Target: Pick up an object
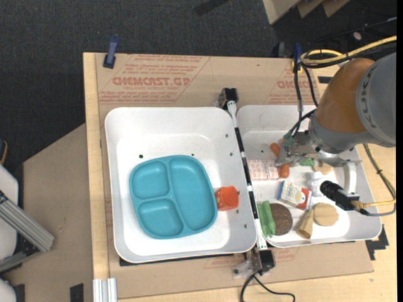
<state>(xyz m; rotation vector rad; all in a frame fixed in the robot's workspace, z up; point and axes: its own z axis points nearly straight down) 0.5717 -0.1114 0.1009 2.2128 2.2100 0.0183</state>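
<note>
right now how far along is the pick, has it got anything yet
Done: the arm has reached over the right bin, with the gripper low among the small items near an orange piece. In hand: nothing visibly; no object shows between its fingers, and their state is unclear. Left: grasp and lift. The teal plate and orange block lie in the left bin.

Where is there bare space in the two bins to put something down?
Left bin: bare floor along its far side, behind the blue plate. Right bin: a small bare patch at its far end; its near half is crowded with a cookie, a cone and other toy food.
</note>
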